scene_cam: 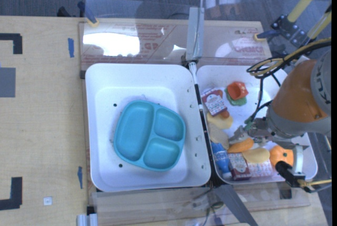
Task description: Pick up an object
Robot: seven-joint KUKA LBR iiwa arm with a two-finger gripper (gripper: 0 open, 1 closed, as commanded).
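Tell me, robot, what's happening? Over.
Gripper down in right white bin, among toy food. Orange carrot-shaped toy beside it. Nothing lifted yet. Blue divided plate sits in left white bin.

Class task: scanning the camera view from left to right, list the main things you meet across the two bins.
Left bin → blue divided plate → red packet → orange and green toy → arm's orange band.
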